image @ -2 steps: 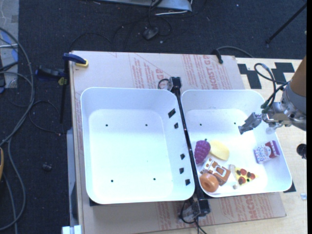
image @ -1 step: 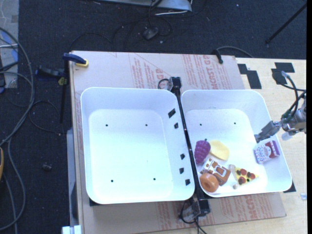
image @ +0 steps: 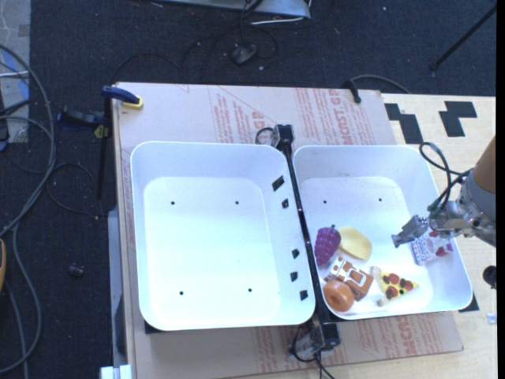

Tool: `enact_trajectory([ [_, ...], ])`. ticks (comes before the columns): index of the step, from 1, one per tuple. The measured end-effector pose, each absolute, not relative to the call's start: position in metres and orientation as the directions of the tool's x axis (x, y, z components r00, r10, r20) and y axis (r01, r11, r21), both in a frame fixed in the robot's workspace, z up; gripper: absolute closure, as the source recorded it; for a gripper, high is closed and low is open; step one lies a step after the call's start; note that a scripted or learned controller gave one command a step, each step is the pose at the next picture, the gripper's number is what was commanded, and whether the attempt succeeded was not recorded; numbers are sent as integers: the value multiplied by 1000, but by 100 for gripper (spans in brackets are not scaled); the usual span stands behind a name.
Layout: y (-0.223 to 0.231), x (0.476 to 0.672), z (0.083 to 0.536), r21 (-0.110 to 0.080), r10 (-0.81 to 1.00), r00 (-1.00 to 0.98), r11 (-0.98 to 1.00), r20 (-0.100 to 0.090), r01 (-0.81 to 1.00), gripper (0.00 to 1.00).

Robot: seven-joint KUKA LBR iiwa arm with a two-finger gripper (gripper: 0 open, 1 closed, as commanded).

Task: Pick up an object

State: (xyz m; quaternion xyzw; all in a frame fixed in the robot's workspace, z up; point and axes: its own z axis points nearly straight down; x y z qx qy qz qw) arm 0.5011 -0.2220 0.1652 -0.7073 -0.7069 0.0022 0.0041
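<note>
Fingers [image: 412, 234] over the right bin [image: 347, 161], whether apart or together cannot be told, a red-and-white packet [image: 426, 250] just beside them, purple grapes [image: 327, 243], yellow piece [image: 356, 243], orange fruit [image: 338, 294] and pizza slice [image: 397, 286] clustered at the bin's near edge, left bin [image: 207, 155] alongside

Camera view: single fixed camera, set high above the bench [image: 237, 105], looking down at a slant. Takes in both bins [image: 150, 172], bench edges and surrounding floor [image: 63, 38]. Arm [image: 481, 200] enters at right.
</note>
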Motion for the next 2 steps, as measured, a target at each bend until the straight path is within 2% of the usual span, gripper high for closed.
enact_trajectory([
  [1, -221, 575, 230, 5, 1000, -3, 3, -2, 1000, 0],
  [2, -199, 519, 87, -10, 1000, 0, 0, 3, 1000, 0],
])
